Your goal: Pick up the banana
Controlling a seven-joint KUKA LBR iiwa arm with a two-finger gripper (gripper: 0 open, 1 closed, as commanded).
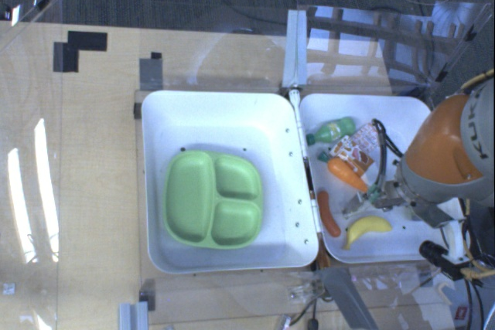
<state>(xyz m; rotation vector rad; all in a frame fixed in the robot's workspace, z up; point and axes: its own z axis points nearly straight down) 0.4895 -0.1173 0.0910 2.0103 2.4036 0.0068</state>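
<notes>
In the right-hand bin (414,247), close to its near wall, lies the banana (366,229), curved and flat on the white floor, with open floor around most of it. That free ground is what I am after: it gives a finger room to come down on each side of the fruit. My gripper (365,202) hangs just above and beside the banana, nothing between its tips, so I hold nothing yet. Whether the tips stand apart or together I cannot tell, since they are small, dark and partly lost against the clutter.

The neighbours explain my slanted approach. The carrot (347,175) lies just behind my gripper, the red sausage (328,213) runs along the bin's left wall near the banana's pale end, and the snack packet (360,151) and green bottle (332,129) crowd the far part. Coming in from the right with my wrist low keeps me away from all of these.

The left bin (155,166) carries the green divided plate (213,199), well apart from my work. I judge the next need is a small drop and a centring over the banana's thick middle
</notes>
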